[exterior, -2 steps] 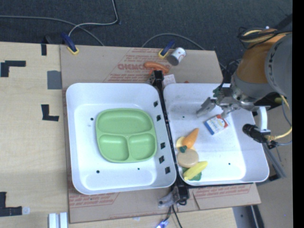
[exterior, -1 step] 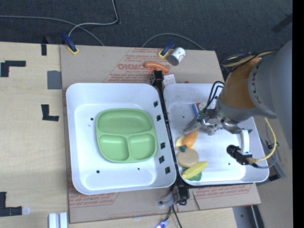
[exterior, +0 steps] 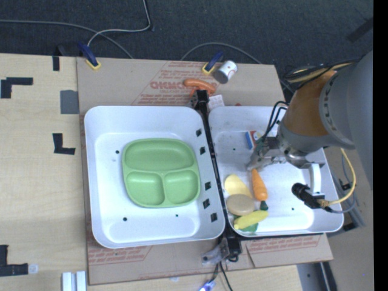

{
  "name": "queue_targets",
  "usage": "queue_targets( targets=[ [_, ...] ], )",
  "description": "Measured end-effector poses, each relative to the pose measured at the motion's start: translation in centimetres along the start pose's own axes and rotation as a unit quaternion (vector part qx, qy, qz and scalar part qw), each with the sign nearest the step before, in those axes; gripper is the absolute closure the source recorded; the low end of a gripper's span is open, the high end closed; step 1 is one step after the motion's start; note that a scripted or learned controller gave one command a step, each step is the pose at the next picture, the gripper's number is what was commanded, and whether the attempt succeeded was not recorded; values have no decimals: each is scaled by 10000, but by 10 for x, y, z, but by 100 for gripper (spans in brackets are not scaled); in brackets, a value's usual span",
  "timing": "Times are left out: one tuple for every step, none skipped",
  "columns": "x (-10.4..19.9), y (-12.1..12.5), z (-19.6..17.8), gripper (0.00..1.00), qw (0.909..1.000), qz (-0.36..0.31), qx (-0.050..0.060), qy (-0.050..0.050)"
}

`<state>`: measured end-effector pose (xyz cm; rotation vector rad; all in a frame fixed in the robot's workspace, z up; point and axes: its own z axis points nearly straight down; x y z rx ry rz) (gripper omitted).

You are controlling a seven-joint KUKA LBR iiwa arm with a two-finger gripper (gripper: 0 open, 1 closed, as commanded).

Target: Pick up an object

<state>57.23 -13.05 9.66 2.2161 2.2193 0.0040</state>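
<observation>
- The arm [exterior: 330, 111], grey with an orange band above the wrist, reaches in from the right and hangs over the right bin [exterior: 303, 223].
- The gripper [exterior: 262, 160] sits low inside the right bin, near the bin's middle, just above the top end of the carrot [exterior: 259, 185].
- How the gripper stands, wide or narrow, cannot be told from this slant; the metal parts blur together, and nothing can be seen gripped in it.
- The carrot, an orange toy piece, lies on the bin floor pointing roughly up and down the view; its upper tip looks to be touching or just beside the gripper, though that is hard to settle.
- Left of the carrot lies a pale yellow piece [exterior: 233, 184], and just below that a tan round piece [exterior: 240, 205].
- Below those, at the near wall, a yellow-green piece [exterior: 250, 220] lies across the corner.
- A small blue-and-red item [exterior: 250, 139] lies nearer the far side of the right bin, close to the gripper.
- The left bin [exterior: 103, 126] holds a green divided plate [exterior: 161, 171], lying flat near its middle.
- Both bins rest on a cardboard sheet [exterior: 121, 77] on the tabletop [exterior: 36, 162].
</observation>
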Motion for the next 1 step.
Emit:
queue_targets(
  targets=[
    [75, -15, -88, 100, 10000, -7, 27, 14]
  ],
)
